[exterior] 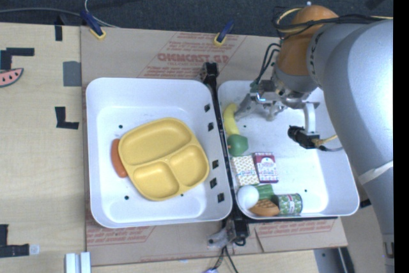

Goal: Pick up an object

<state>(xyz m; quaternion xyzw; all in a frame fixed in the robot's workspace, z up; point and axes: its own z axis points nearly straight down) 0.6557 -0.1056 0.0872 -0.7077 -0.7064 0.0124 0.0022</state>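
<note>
My gripper hangs over the upper part of the right bin, its fingers spread open with nothing between them. A yellow banana lies just to its left along the bin's left wall. Below the banana sits a green round fruit. Further down are a patterned flat packet, a small red-and-white box, a white ball, an orange item and a green-labelled can lying on its side.
The left bin holds a yellow divided plate with an orange-red object partly hidden under its left side. A black cable plug hangs from the arm over the right bin. Bare white floor lies at the right bin's right side.
</note>
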